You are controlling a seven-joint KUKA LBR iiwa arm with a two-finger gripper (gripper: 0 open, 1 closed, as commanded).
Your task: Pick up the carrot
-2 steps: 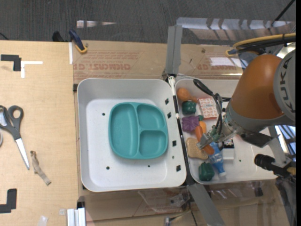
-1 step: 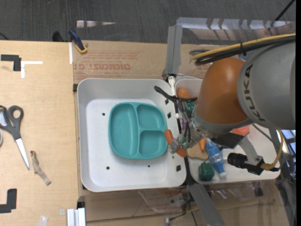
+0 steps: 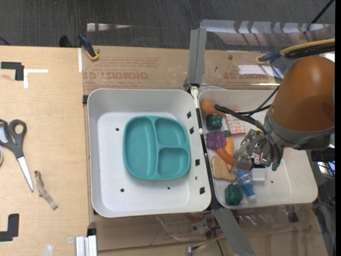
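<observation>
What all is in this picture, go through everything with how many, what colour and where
Shallow white plastic bins: 2, white, side by side on the bench.
Teal plastic divided plate: 1, teal, three compartments, in the left bin.
Orange toy carrot: 1, orange, right bin, beside the gripper.
Purple toy piece: 1, purple, right bin, just above the carrot.
Dark green toy pieces: 2, green, one near the right bin's top, one at its lower edge.
Small orange ball-like toy: 1, orange, right bin's upper left corner.
Tan bread-slice toy: 1, tan, right bin, below the carrot.
Blue and white bottle-like toy: 1, right bin, below the gripper.
Grey-handled metal scissors: 1, on the wooden board at left.
Gripper: 1, grey, low over the right bin.
</observation>
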